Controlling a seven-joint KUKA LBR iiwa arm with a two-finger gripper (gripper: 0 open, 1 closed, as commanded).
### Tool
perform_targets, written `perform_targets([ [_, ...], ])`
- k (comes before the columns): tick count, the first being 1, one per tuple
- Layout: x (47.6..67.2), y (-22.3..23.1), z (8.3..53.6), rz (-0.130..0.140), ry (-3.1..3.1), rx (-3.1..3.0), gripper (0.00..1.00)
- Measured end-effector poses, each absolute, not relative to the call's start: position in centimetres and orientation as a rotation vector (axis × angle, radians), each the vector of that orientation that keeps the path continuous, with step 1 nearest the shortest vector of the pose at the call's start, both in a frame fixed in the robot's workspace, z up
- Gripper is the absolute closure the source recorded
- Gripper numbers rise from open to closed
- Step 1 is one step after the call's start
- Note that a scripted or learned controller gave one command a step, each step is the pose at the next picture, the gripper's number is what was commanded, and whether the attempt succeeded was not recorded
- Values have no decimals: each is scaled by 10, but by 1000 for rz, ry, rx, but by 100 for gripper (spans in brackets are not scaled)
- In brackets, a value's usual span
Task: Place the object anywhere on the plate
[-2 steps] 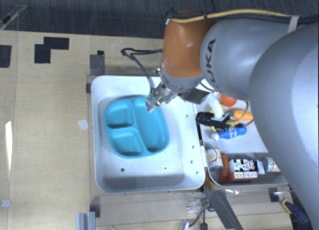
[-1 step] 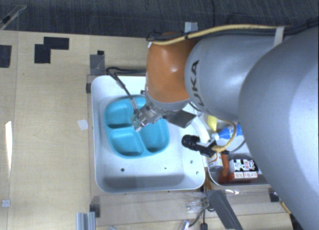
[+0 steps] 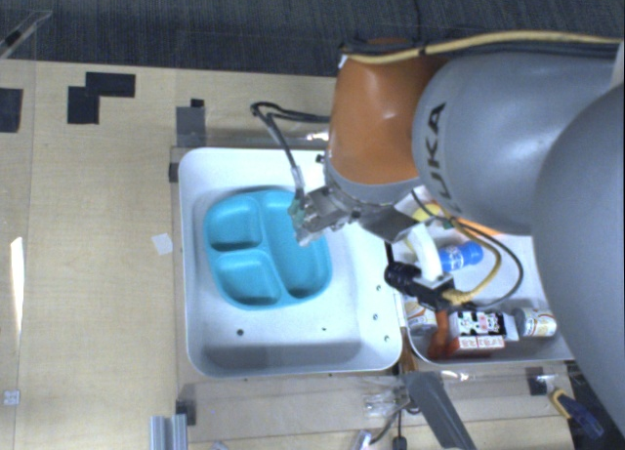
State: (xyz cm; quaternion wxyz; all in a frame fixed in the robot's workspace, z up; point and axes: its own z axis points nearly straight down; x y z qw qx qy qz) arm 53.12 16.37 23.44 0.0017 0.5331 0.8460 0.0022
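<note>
A light blue plate [image 3: 259, 248] lies in a white bin [image 3: 283, 346]; the arm [image 3: 508, 136] is grey with an orange band [image 3: 376, 116]; the desk [image 3: 88, 272] is pale wood with black marks [image 3: 98, 95]; a blue-capped bottle [image 3: 459, 258]

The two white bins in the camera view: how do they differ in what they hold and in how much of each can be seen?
The left bin holds a blue divided plate; the right bin holds small items, among them a bottle with a blue label. The left bin is mostly visible; the right bin is largely covered by the grey arm. The gripper is above the plate, not the right bin. Both are shallow and white.
</note>
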Motion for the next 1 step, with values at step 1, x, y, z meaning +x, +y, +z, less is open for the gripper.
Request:
perform_targets([
  [1,543,143,247,6,2703,1593,100],
])
